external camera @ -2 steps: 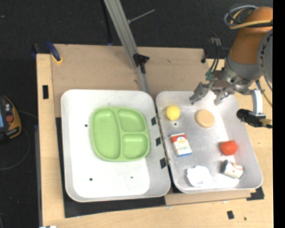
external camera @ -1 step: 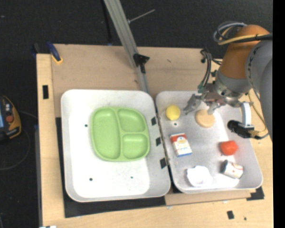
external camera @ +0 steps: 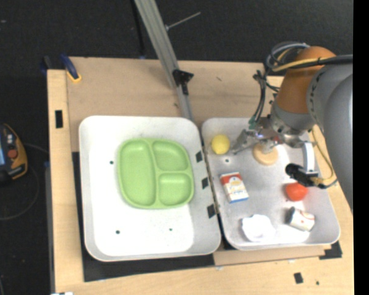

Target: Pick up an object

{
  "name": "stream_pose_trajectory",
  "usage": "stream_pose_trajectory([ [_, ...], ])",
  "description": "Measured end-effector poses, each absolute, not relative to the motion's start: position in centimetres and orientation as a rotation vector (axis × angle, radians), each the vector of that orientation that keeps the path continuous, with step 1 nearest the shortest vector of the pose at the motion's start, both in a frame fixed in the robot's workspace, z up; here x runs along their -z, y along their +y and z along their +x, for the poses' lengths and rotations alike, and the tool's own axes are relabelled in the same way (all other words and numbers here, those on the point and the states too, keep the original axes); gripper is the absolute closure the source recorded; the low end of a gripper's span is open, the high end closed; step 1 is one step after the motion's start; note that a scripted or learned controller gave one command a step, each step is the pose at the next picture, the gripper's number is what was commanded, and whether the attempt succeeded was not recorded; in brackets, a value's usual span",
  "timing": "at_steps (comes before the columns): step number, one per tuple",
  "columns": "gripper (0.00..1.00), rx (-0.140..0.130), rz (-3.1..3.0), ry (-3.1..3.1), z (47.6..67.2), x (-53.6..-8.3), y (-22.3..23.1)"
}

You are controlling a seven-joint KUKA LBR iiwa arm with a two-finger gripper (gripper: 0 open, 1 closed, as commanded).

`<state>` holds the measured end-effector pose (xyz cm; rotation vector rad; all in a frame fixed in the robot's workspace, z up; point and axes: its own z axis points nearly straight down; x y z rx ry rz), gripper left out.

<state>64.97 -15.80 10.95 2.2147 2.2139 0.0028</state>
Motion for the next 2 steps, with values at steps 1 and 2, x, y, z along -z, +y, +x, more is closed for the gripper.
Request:
stream_pose_trajectory([
  [1, 1.00, -0.011, 2.207, 2.208, 65.3, -12.5, -16.0],
  [2, 1.00, -0.005, 2.214, 2.221, 66.0, -17.4, -16.6],
])
